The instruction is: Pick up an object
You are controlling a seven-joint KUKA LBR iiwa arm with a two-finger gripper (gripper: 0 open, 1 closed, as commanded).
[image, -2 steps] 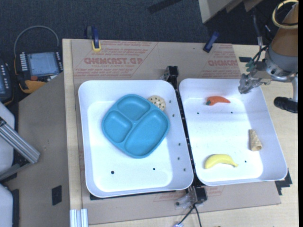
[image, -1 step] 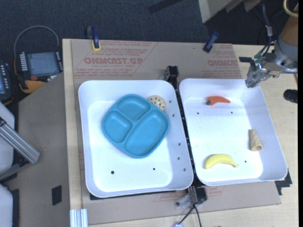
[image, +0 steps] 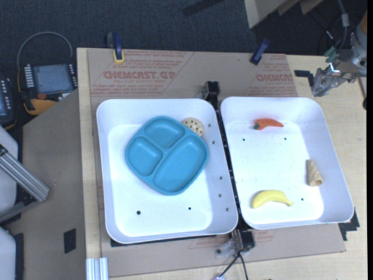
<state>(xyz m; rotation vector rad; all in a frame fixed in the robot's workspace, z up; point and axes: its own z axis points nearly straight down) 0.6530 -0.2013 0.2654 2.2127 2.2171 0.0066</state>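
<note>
On the left of the tabletop (image: 87,156) sits the left white bin (image: 116,214). A blue divided plate (image: 167,162) with three compartments lies in its middle, turned at an angle. A round tan cookie (image: 194,125) with dark specks lies at the plate's far right edge, partly tucked beside it and touching it.

The right white bin (image: 332,174) lies just beside the left one, with a dark seam between them. It carries three small things, all well apart from one another. Near the far wall lies an orange toy carrot (image: 268,123), long and slightly curved, with a dark green stub at its left end. Near the near wall lies a yellow toy banana (image: 271,199), a smooth crescent with its ends pointing toward the near side and its back arched toward the far side; its right tip tapers to a point. By the right wall, between the carrot and the banana in depth, lies a tan waffle cone (image: 315,172), short and ribbed, its length running far to near.

The pincer (image: 324,81) hangs at the far right, beyond the far right corner of the right bin and over the tabletop, clear of all the things. It is small and blurred here, so whether it is wide or narrow cannot be told.
</note>
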